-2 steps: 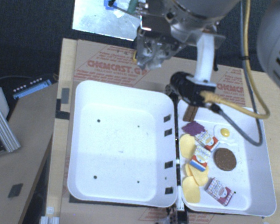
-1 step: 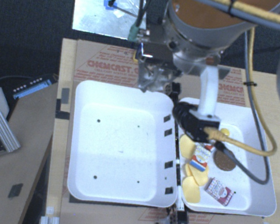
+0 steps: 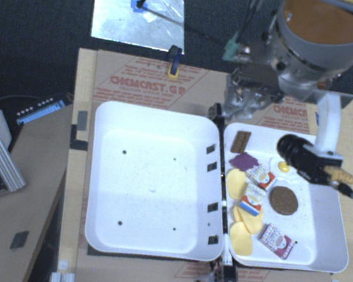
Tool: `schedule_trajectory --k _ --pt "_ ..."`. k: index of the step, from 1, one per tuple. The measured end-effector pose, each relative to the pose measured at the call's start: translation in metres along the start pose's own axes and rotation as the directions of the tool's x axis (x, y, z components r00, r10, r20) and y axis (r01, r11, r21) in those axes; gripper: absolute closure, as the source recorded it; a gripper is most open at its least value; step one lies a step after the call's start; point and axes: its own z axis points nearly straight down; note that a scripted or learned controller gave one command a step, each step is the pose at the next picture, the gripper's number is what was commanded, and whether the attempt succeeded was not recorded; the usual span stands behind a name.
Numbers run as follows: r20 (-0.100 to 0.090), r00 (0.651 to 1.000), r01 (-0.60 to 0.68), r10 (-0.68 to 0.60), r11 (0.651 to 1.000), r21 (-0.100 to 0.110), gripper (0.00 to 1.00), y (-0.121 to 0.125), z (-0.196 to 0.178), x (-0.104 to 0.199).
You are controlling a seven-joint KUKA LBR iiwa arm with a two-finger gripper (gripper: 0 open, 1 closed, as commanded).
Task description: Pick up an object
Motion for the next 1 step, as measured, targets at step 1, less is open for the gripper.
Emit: schedule_trajectory --k 1 --pt "0.002 1.000 0.016 -0.016 1.000 0.010 1.00 -0.0024 0.1177 0.0754"
